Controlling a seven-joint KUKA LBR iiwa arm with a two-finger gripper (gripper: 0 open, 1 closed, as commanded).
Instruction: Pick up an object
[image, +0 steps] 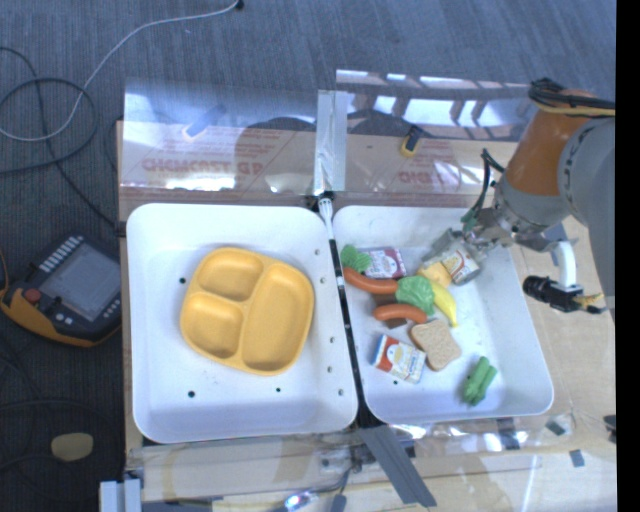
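End effector (462, 245), grip state indiscernible, hovers over right bin (520, 350); centre squarely above yellow block (436, 272) before descending.

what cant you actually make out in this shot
- Gripper: in the camera view it is small and blurred over the right white bin; whether it is open, or touching the small yellow-and-white packet, cannot be told.
- Red-and-white carton: print too small to read.
- Brown sausage-shaped toy: partly hidden by the green broccoli-like toy.
- Grey arm with the orange band: cut off by the right edge.
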